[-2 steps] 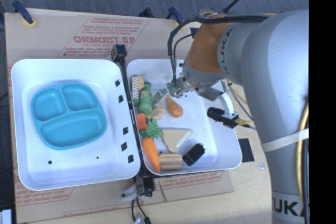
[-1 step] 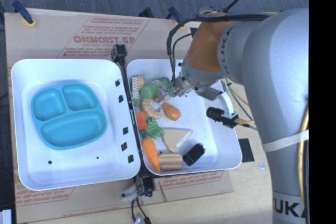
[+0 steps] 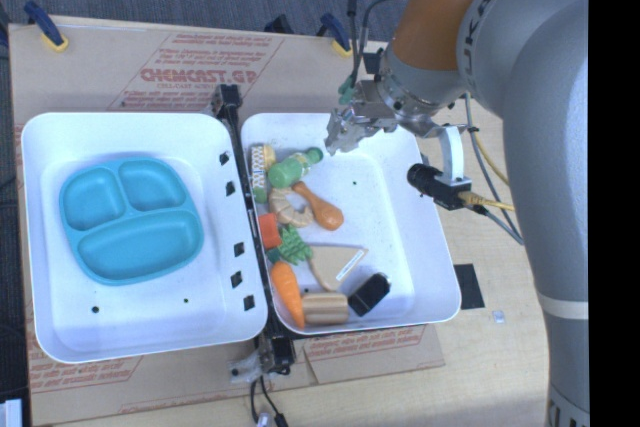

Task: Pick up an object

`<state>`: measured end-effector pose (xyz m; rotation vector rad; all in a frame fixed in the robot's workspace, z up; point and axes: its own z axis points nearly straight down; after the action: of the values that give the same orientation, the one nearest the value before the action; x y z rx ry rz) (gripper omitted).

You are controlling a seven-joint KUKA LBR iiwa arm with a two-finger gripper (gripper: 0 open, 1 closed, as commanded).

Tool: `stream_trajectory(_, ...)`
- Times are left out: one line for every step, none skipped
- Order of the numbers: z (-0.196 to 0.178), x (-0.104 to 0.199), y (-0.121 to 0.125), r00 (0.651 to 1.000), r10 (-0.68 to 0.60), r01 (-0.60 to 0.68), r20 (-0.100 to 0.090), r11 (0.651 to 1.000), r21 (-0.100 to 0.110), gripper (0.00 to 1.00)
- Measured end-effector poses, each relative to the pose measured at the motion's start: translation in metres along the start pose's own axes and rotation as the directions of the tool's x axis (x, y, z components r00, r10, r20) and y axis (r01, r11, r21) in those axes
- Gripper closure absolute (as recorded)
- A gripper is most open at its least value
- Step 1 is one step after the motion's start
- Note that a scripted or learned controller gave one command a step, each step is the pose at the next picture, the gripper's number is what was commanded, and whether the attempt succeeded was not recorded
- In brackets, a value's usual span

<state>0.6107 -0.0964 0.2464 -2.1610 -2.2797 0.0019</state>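
Hovering above the right bin (image 3: 425, 245) with nothing visibly held and jaw state indeterminable, the gripper (image 3: 340, 137) has the toy pile (image 3: 295, 215) crowded just below-left, so descent risks pinching two items or glancing off.

Bright, even overhead light; soft shadows, mild glare on white bins (image 3: 40, 215), slight blur.

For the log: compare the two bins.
The left bin holds one blue divided plate; the right bin holds a heap of small toys along its left wall, among them a carrot and a black block. The gripper hangs over the right bin, not the left. Both are shallow and white.
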Motion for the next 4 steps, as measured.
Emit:
stream_trajectory(0.000,0.000,0.000,1.000,0.000,0.000,-0.001,1.000,0.001,0.00)
stream_trajectory(0.133,-0.004,-0.044,1.000,0.007,-0.007,-0.002,1.000,0.006,0.00)
stream_trajectory(0.154,-0.002,-0.031,1.000,-0.024,0.024,0.003,1.000,0.000,0.00)
stream_trajectory(0.145,-0.001,-0.031,1.000,-0.030,0.030,0.000,1.000,0.004,1.00)
